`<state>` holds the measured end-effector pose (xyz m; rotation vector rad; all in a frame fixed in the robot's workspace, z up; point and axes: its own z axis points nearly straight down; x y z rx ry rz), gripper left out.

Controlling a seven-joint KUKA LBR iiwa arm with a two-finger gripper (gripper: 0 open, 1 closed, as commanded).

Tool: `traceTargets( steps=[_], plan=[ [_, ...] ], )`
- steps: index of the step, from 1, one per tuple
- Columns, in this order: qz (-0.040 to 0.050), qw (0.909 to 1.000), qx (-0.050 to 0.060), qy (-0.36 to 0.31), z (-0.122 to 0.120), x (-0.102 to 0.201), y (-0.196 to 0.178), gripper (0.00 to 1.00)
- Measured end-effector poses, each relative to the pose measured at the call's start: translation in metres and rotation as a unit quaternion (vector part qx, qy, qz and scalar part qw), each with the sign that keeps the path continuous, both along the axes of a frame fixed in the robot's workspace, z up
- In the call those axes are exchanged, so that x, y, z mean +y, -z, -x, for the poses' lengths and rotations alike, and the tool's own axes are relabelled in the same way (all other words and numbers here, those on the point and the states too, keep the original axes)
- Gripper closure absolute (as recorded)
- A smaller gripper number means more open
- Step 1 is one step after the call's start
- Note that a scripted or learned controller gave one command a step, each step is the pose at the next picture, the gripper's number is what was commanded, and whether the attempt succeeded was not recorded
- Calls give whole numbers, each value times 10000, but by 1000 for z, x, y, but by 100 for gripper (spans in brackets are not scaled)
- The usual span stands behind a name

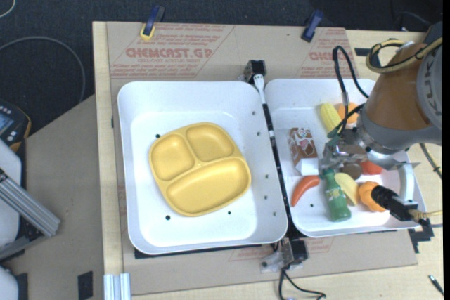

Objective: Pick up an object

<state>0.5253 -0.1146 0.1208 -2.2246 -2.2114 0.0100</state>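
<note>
My gripper [336,159] hangs low over the middle of the right bin [281,98], amid a cluster of toy foods. Just below it lie a green bottle [337,201] and a pale yellow piece [346,185]. To its left is a brown and white packet [302,143], with a small white block below that. An orange-red pepper [304,187] lies further down on the left. A yellow corn cob [328,116] sits above the gripper. An orange piece [367,193] and a red piece [372,168] lie to the right, partly under the wrist. I see nothing held.
The left bin [133,151] holds a yellow divided plate [200,168]. The arm's grey and orange body [397,102] covers the right bin's far right part. Clamps [150,21] sit at the board's back edge.
</note>
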Motion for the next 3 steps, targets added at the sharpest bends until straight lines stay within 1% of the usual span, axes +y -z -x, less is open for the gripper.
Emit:
traceTargets(
  steps=[1, 3],
  plan=[
    [-1, 10000, -47, -23, -1, 4, -17, 100],
    [9, 10000, -67, -17, -2, 4, -37, 100]
  ],
)
